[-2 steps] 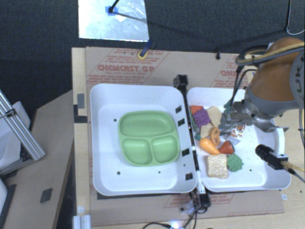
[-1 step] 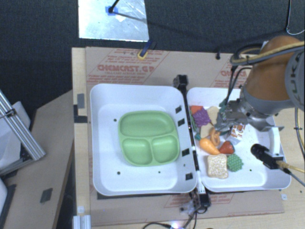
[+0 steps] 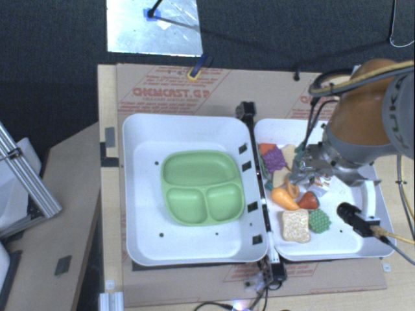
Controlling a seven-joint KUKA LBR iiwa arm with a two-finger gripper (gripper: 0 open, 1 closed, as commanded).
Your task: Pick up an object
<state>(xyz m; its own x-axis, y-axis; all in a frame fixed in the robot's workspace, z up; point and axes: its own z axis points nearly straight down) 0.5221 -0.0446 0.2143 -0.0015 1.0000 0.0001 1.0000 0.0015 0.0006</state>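
Nearest, bread (image 3: 296,226) lies untouched; gripper (image 3: 300,175) hangs over the orange piece (image 3: 284,198), aiming to grab it, though whether it has closed I cannot tell.

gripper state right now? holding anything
gripper: low in the right bin over the toy food; open or shut cannot be told, nothing seen held.

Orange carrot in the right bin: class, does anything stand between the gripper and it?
Nothing visible does. The gripper is low in the right bin, just above the carrot. Purple grapes lie up-left, a red piece to the right and the bread below, beside the path, not across it.
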